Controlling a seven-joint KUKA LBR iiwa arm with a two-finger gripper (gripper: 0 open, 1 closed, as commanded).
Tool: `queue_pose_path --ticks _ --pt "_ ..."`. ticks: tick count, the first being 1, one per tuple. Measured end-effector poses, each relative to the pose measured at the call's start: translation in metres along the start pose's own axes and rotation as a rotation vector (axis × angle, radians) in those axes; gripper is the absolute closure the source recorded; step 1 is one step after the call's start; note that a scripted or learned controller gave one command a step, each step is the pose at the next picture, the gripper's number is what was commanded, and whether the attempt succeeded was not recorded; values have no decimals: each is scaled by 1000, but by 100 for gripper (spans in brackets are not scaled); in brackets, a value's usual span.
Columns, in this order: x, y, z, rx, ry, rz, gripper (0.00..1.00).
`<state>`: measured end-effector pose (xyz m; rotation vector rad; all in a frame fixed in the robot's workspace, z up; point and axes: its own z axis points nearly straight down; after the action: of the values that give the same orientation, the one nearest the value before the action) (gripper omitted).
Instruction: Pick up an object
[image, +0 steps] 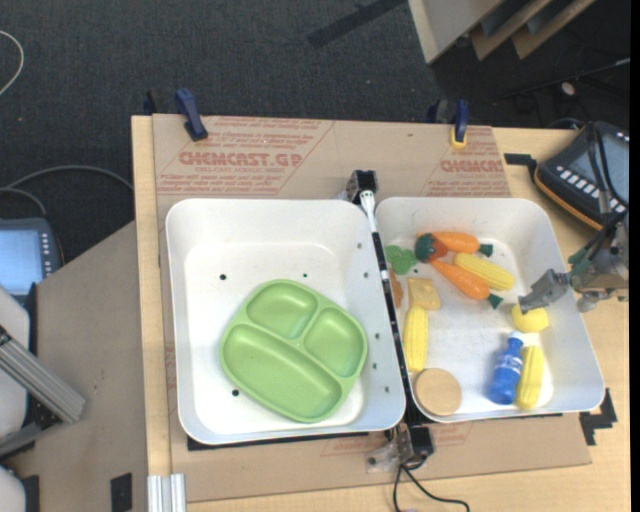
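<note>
Grey two-finger gripper (545, 291) was seen at right-centre frame, its grip state indeterminable | small round yellow plastic lemon (531, 320) lay just below it in right white bin (480, 210) | step judged: approach | next: descent onto lemon required.

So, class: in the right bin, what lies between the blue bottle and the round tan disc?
In the camera view, bare white bin floor separates the blue bottle from the round tan disc; nothing lies between them.
</note>
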<state>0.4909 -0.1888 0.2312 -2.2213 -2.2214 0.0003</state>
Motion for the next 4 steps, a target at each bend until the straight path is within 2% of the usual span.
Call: queue_pose_path --ticks 1,2,3,4 --pt "-16 59 89 2 0 -3 0" --pt "-31 14 148 3 13 -3 0" --pt "2 80 146 -7 -2 -7 0" --pt "-1 78 136 -6 -3 -2 100"
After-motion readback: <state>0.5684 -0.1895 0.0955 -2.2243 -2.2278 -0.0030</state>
